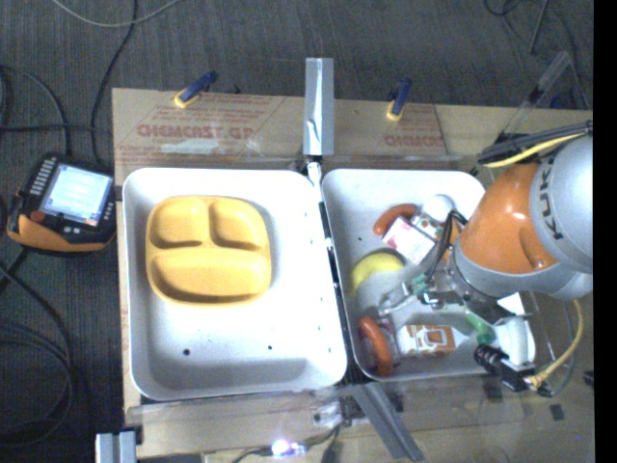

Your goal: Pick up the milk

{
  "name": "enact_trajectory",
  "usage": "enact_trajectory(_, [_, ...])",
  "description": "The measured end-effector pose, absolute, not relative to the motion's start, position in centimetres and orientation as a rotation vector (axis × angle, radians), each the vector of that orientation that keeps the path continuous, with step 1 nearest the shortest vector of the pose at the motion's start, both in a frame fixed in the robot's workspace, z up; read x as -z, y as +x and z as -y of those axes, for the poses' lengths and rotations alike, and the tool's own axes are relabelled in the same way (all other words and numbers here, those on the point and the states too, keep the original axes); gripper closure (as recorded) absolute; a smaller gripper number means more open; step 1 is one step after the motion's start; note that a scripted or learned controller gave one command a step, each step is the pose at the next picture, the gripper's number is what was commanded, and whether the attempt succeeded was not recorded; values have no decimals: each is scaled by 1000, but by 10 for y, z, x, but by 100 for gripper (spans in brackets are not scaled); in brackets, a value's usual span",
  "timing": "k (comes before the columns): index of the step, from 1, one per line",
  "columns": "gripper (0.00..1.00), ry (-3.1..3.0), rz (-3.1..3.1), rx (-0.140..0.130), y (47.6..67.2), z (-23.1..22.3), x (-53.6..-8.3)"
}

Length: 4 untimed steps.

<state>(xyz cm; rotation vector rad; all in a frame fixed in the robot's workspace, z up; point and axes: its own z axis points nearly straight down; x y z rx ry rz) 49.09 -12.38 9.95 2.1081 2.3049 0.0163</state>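
The milk (427, 340), a small white carton with an orange-brown label, lies on its side near the front wall of the right bin (339, 258). My gripper (421, 294) hangs low in that bin, just behind and above the carton, under the orange wrist band (506, 234). From here nothing appears to be held in the gripper. The arm hides the right part of the bin.
A pink and white carton (415, 239), a yellow round fruit (378, 270), a red sausage (396, 216) and a white bottle top (440, 204) crowd the back of the right bin. Another red sausage (374, 345) lies left of the milk. A yellow divided plate (208, 249) sits in the left bin (231, 355).
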Motion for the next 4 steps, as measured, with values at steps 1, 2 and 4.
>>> enact_trajectory(1, [0, 2183, -2256, -14, 496, 132, -90])
enact_trajectory(2, [0, 2148, -2292, 7, 564, 174, -163])
enact_trajectory(4, [0, 2328, -2109, 10, 668, 136, -99])
